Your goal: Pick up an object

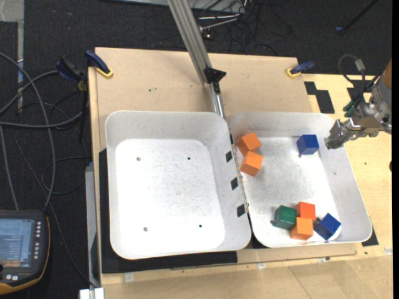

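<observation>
Claw sits over the far right rim of the right bin, hanging from the arm at the right edge; can't tell whether it's spread or pressed together, nothing visibly pinched in it. Blue cube lies just left of the claw, on the bin floor at the far side, apart from it. Two orange cubes at the bin's far left: one farther, one nearer, touching or nearly so. Near right corner cluster: green cube, orange cube beside it, another orange cube in front, second blue cube at the right, all bunched together. Left bin white, speckled floor. Both bins side by side on the tan counter. Metal pole slants in from the far side toward the gap between bins. Handheld controller at the near left edge.
</observation>
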Robot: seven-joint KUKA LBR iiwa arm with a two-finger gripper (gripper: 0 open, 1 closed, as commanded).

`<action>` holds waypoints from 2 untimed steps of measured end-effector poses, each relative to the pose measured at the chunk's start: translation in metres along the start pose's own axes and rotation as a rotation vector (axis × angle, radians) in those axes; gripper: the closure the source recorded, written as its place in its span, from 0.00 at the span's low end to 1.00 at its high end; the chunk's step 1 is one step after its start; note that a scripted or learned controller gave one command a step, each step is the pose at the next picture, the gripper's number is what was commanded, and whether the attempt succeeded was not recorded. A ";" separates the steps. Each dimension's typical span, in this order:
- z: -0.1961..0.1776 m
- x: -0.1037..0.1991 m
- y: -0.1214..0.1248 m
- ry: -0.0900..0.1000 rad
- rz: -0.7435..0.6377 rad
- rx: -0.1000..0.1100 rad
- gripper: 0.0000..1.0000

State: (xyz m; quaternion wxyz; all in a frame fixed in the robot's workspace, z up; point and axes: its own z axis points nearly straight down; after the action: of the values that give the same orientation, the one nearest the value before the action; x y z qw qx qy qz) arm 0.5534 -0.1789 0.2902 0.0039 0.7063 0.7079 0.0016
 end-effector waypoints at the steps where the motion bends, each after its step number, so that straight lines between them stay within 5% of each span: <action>1: 0.017 0.051 0.009 0.004 -0.006 0.008 1.00; 2: 0.013 0.104 0.018 0.004 -0.006 0.006 1.00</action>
State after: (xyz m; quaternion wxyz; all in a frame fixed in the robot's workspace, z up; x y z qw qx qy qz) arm 0.5710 -0.0752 0.2769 0.0004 0.7041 0.7101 0.0009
